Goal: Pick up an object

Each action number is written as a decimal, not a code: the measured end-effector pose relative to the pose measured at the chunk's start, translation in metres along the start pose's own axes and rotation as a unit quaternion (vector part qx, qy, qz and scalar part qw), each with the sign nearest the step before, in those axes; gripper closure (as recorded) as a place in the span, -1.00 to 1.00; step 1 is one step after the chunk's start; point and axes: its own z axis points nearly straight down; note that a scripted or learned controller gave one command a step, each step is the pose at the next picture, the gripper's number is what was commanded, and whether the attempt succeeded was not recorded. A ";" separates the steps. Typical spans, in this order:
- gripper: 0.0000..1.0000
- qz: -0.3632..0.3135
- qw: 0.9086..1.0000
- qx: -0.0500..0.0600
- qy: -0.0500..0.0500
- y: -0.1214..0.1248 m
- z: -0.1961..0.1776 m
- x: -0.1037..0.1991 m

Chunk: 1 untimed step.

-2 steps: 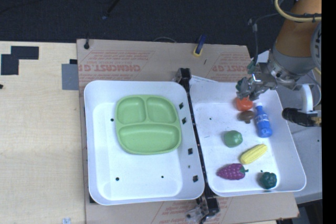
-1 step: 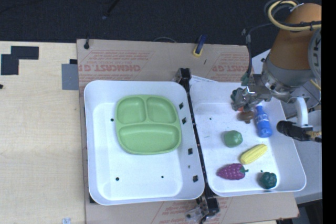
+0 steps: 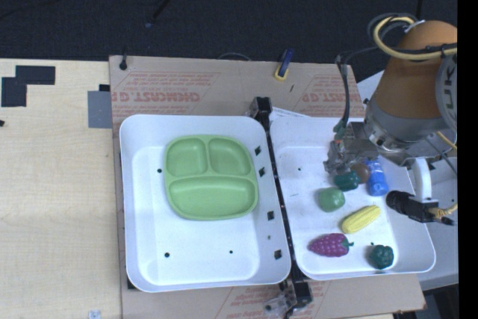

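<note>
White bins lie mid-frame; the left bin [image 3: 142,250] holds a green plate [image 3: 210,177], the right bin [image 3: 299,160] toys. Tool [image 3: 342,159] hovers right of centre, grip unclear, dark green toy [image 3: 346,180] just below it

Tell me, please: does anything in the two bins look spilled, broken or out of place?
Nothing stands out. The green divided plate lies flat in the left bin. The toy foods, including the corn and grapes, lie loose in the right bin below the gripper.
</note>
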 end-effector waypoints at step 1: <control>1.00 0.000 1.000 0.000 0.000 -0.039 -0.004 0.033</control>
